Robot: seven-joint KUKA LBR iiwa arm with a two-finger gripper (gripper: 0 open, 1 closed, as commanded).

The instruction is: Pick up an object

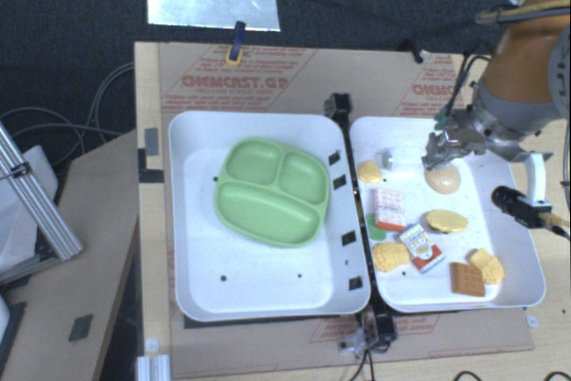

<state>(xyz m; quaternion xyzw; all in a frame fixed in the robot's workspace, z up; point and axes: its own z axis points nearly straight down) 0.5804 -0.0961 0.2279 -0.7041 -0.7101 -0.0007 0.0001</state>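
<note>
A pale, rounded bun-like toy [443,180] is seen in the right bin [533,281], near its far right part, directly under the pincer [439,154]. Whether they touch cannot be told, and whether the pincer is apart or together cannot be told from this slanted view.

Other small play-food pieces are scattered toward the near side: an oval yellow-topped bun [446,221], a striped red-and-white packet [389,207], a blue-and-red carton [419,247], a round golden cookie [390,257], a brown waffle square [467,278] and a yellow cracker [487,265]. A yellow lump [368,171] and a small grey piece [386,160] lie by the dividing wall. Bare floor is left along the far rim and the near right corner.

The left bin [192,281] carries a smooth green sectioned plate [272,192], with open white floor around it. Both bins rest on a brown cardboard-covered surface [268,76].
</note>
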